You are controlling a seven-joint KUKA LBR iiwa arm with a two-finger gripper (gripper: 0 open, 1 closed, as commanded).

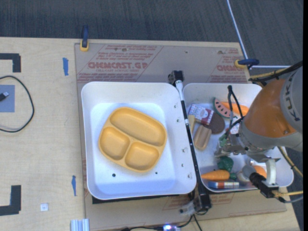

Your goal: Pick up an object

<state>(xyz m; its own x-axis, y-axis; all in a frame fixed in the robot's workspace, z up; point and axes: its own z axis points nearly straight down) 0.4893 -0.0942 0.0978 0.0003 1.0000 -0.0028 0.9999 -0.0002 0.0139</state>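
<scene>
Left bin (96, 129) holds a yellow divided plate (132, 138) — centre frame. Arm (272, 117) over right bin (202, 93), lower right — toy carrot (215, 175), watermelon slice (221, 107) and other small items beneath.

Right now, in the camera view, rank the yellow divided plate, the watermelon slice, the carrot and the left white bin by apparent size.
1. Left white bin
2. Yellow divided plate
3. and 4. Carrot and watermelon slice: they look alike in size, and the arm covers part of the slice, so they stay unranked.

board (144, 61) | red print "chemcast.gp" | arm (276, 114) | "ku"
</scene>
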